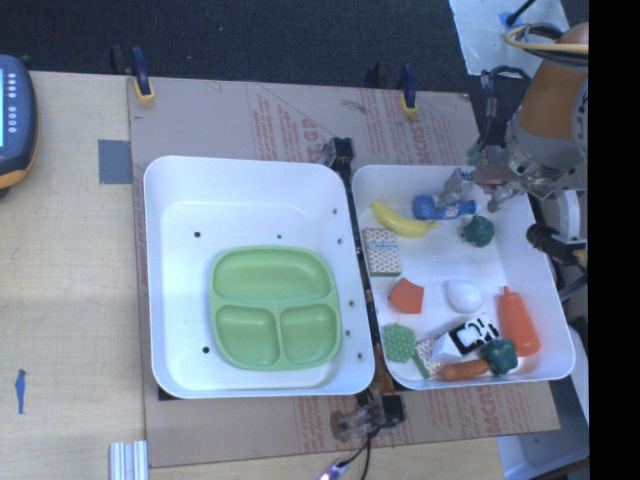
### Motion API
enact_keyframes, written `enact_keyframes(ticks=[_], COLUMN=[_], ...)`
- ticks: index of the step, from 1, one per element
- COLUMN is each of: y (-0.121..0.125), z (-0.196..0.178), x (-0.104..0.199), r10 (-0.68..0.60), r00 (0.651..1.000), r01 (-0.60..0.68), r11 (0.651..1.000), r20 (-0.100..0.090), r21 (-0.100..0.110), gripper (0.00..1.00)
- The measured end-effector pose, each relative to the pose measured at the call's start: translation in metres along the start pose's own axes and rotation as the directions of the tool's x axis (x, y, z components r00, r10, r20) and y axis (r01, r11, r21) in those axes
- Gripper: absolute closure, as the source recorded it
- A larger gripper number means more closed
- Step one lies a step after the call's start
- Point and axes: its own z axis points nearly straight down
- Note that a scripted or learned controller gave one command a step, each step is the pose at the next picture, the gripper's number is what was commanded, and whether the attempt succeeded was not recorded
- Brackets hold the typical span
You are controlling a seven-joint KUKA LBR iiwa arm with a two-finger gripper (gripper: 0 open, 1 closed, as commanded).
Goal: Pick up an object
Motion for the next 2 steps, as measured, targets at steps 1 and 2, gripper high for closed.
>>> enact_keyframes(ticks=[1, 2], y=[0.007, 0.011], z=[0.055, -0.052], x=[0.054, 0.143], r10=[-0.003, -0.016], r00=[1.000, 1.000], r01=[0.003, 0.016], r11=[1.000, 1.000], r20=[-0.004, -0.008], r21=[0.018, -0.012], gripper=[0.00, 0.00])
